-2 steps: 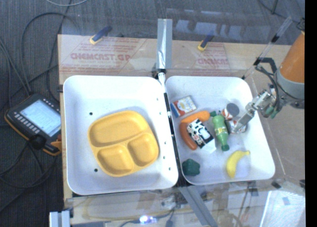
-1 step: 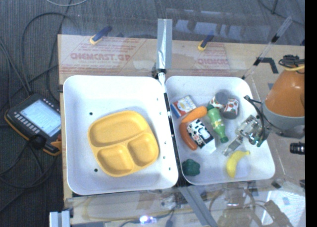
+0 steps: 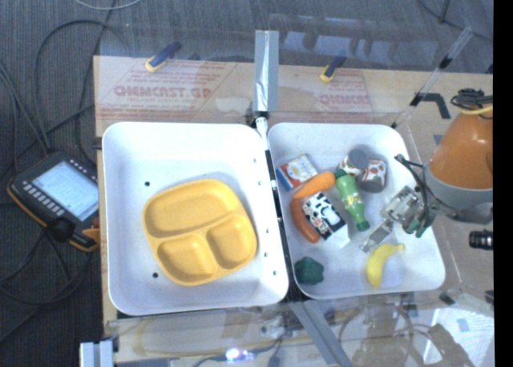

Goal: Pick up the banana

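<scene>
Your banana lies just below the end effector, a little toward the front of the right bin, and the two look very near or just touching. It is small, yellow and curved, with a smooth skin. It looks like a toy, so I think it is light and a bit hard, and it may slip or roll when you press it. I would take hold of it across the fat middle, not at the thin ends, with the fingers on the two long sides of the curve.

The end effector is thin and made of grey metal, with some green on it. I cannot tell if its fingers are spread or pressed together, and I see nothing held between them.

To its left stands a green bottle, smooth and round. Further left is a small box with black and white spots, and an orange carrot lies above that. A second orange piece curves beside the box. Up from the end effector sits a grey round thing with a spotted piece on it. A small red and white box is far to the upper left. A dark green lump sits low on the left, well apart from the banana.

In the left bin, far away, lies a yellow plate with three parts, smooth and shiny. Both bins are white, hard plastic on the tabletop.
</scene>
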`<state>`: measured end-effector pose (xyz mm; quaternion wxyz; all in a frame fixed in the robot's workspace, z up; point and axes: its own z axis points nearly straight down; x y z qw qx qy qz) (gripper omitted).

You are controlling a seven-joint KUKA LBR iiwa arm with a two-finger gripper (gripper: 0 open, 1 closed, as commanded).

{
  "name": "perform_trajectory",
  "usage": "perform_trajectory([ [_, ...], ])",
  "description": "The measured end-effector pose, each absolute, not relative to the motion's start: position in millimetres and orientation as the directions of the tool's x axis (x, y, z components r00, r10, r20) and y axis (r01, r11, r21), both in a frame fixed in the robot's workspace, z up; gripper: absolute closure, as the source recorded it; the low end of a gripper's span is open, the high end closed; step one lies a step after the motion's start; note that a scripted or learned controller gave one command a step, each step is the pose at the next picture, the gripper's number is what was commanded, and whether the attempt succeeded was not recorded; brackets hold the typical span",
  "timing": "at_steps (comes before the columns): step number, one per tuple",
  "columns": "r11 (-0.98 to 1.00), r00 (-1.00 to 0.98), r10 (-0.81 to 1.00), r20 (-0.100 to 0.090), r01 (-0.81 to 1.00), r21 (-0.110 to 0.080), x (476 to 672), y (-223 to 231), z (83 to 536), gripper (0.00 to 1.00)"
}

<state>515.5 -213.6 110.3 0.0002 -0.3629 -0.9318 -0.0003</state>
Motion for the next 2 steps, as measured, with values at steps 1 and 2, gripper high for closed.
perform_trajectory([
  [1, 0.870, -0.870, 0.493, -0.016, 0.493, 0.004, 489.8, -223.2, 90.3, 0.00],
  [2, 0.870, -0.870, 0.492, -0.017, 0.492, 0.006, 491.2, -222.2, 100.0, 1.00],
])
